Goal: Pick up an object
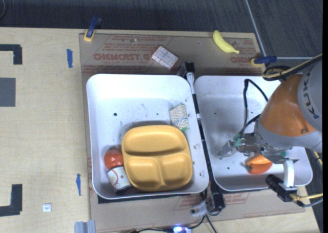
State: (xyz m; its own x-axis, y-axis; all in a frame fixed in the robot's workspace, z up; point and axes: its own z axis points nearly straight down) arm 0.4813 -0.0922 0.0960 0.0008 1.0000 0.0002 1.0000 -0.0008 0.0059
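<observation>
My gripper hangs low over the right bin, near its front right part, under the grey and orange wrist. A small orange object lies on the bin floor just in front of the gripper, touching or nearly touching it. A thin grey piece sticks out to the gripper's left; I cannot tell whether it is part of the tool or a loose item. The wrist hides the space beneath it.
The left bin holds a large yellow divided tray, a red-orange item, a small can and a patterned packet. Behind the bins lie a yellow banana and a small checked box.
</observation>
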